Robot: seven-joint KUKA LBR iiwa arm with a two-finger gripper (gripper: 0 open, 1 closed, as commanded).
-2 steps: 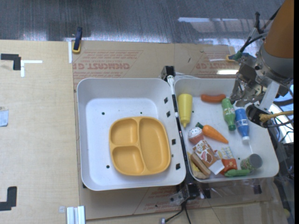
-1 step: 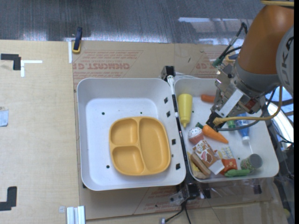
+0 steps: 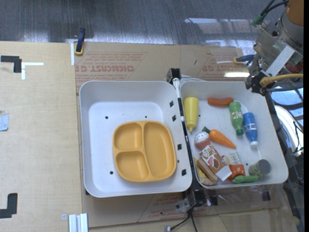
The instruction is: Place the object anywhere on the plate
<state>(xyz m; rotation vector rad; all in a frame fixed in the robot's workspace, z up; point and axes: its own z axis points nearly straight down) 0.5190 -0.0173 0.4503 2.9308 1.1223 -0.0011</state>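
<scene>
Camera view: yellow three-compartment plate.

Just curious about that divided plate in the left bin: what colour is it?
The plate is yellow-orange, seen clearly in the camera view.

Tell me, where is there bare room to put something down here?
The yellow three-compartment plastic plate lies bare, with open white floor around it in the left bin. The right bin is crowded along its front edge; a bare patch lies between the orange toy carrot and the grey can.
</scene>
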